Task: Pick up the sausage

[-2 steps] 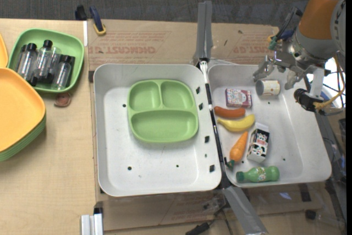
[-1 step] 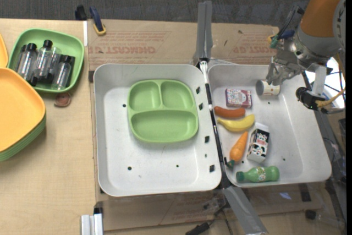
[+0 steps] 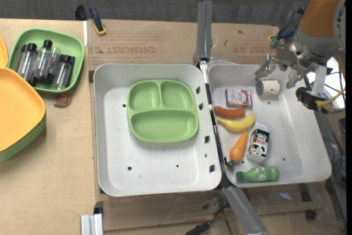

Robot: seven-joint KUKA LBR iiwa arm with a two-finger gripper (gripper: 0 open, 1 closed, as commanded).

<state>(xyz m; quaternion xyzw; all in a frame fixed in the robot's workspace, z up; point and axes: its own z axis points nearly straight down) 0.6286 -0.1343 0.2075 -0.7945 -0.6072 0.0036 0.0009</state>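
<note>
Sausage [image 3: 229, 112] lay in right bin [image 3: 297, 168], left side, touching banana [image 3: 236, 124], below pink carton [image 3: 238, 97]. Tool [image 3: 270, 84] hovered far right, apparently gripping small white cylinder [image 3: 270, 87]. Approach step pending; next move likely needs shift left, descent over sausage.

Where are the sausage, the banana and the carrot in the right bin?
sausage [image 3: 229, 112], camera view, middle of its reddish length.
banana [image 3: 237, 124], camera view, middle of its yellow curve.
carrot [image 3: 239, 146], camera view, thick orange upper part.
</note>
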